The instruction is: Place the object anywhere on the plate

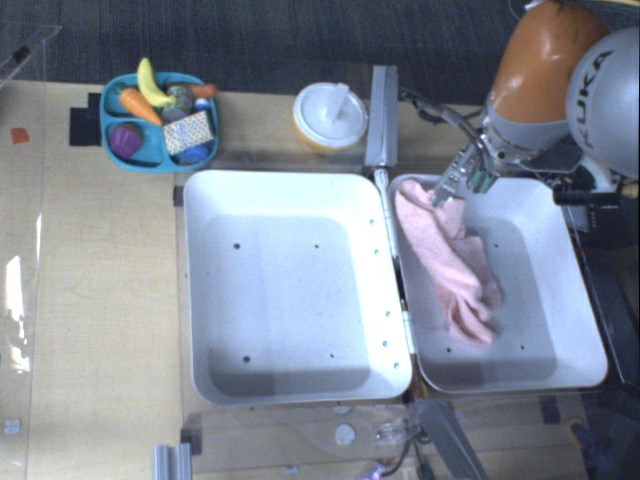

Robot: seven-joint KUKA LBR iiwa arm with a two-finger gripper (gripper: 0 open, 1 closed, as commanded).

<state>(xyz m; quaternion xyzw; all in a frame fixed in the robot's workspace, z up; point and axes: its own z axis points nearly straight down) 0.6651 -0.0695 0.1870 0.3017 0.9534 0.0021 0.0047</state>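
Two white bins sit side by side under the arm (560, 63), and everything but the cloth lies to the gripper's left. Farthest off in that direction, beyond the bins' far edge, is a blue tray (112, 154) with toy food in it: a banana (152, 84), a carrot (138, 105) and a purple piece (125, 140) among other bits. Nearer the gripper, still left of it and on the bench, stands a white lid on a yellow cup (329, 118). The left bin (290, 283) lies left of and below the gripper. A grey bar (379, 118) rises between the bins at their far edge, just left of the gripper. The gripper (462, 180) hangs over the right bin's (560, 298) far left corner, at the top end of the pink cloth (450, 268). Its tips touch or nearly touch the cloth; I cannot tell whether they pinch it or how wide they stand. From there the cloth trails down along the bin's left side, bunched at its lower end.
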